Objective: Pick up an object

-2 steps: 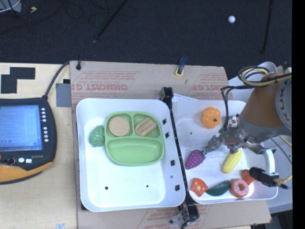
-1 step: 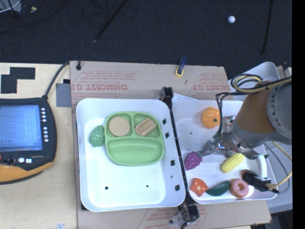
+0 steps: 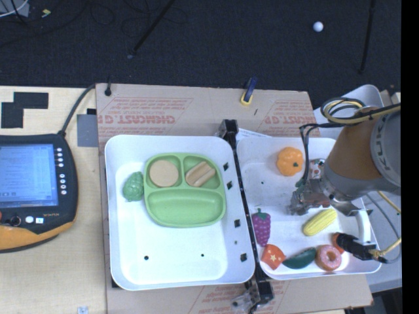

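Note:
The right bin (image 3: 268, 175) holds an orange fruit (image 3: 288, 161), a yellow corn cob (image 3: 319, 222), a purple grape bunch (image 3: 261, 226), a red pepper (image 3: 272, 256), a dark green vegetable (image 3: 300, 260) and a pink-iced donut (image 3: 328, 258). My gripper (image 3: 302, 205) hangs low in this bin, just left of the corn and below the orange. The orange-banded wrist above hides its tip, and I see nothing held in it.
In the left bin (image 3: 177, 257) sits a green divided plate (image 3: 184, 201) with a round cookie (image 3: 163, 172) and a bread piece (image 3: 200, 173), and a green broccoli (image 3: 133, 186) lies beside it. A control pendant (image 3: 33, 188) lies at far left. A black divider (image 3: 239, 195) separates the bins.

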You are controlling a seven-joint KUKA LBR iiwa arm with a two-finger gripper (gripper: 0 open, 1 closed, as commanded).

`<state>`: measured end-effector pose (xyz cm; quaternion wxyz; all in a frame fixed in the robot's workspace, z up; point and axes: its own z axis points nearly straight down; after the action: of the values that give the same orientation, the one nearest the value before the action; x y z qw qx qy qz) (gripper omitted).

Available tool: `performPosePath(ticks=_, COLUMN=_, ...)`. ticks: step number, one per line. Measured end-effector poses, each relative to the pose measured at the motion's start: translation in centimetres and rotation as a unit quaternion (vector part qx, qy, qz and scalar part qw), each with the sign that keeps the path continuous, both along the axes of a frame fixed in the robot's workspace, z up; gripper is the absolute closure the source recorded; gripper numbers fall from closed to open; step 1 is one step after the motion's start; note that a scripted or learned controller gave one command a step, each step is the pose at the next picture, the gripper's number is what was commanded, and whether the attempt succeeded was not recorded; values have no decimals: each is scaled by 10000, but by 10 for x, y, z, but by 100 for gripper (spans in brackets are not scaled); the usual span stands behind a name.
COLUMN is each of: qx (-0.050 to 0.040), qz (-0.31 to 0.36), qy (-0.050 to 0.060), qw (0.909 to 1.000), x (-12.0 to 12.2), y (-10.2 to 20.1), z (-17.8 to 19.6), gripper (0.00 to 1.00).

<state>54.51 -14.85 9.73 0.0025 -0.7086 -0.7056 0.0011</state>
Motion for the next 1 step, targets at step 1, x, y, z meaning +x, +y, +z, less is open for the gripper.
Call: performPosePath(ticks=1, qx=-8, qz=26, qy=-33, qw=10000, x=1, y=10, z=55, gripper=100)
